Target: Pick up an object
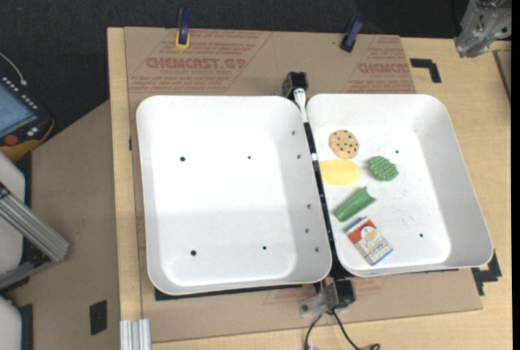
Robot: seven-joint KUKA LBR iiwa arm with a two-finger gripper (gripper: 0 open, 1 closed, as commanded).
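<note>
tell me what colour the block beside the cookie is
Yellow. The block lies just below the cookie in the right bin, clearest in the camera view.

Grey metal arm part (pixel 481 25), teal-tipped.
</note>
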